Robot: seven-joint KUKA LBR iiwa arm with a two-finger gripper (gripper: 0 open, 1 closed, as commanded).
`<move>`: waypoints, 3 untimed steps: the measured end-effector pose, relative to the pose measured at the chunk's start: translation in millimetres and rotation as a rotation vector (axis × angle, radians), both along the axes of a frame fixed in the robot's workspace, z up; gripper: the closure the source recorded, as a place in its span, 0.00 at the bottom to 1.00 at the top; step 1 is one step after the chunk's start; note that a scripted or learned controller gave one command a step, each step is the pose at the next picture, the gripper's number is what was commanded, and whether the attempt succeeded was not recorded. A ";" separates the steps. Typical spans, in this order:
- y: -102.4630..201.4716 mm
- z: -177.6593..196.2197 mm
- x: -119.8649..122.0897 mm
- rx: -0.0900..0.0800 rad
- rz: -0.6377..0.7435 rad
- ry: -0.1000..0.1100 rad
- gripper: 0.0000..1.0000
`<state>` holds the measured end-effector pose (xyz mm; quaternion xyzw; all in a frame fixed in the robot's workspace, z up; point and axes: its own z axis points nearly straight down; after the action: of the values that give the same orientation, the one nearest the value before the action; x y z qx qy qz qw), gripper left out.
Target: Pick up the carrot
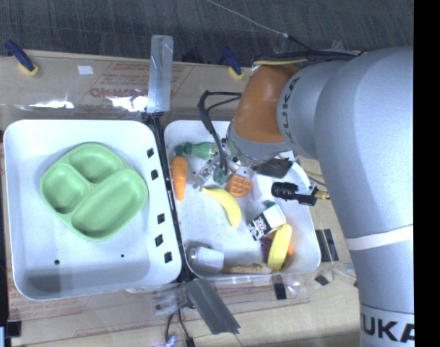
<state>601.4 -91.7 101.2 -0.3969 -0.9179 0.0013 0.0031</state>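
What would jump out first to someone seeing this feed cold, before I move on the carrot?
The big grey arm with its orange band fills the right side, its gripper low over the right bin. Next comes the green divided plate, alone in the left bin. In the cluttered right bin, the orange carrot lies by the left wall, just left of the gripper, with a yellow banana nearby.
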 end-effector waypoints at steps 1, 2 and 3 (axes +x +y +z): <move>4.8 93.3 -8.5 -0.001 -0.405 -0.011 1.00; 5.4 91.1 -9.4 -0.002 -0.404 -0.006 0.00; -8.2 -11.1 -5.6 -0.003 -0.564 -0.002 0.00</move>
<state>595.8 -99.9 90.0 -0.6365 -0.7713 0.0015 0.0017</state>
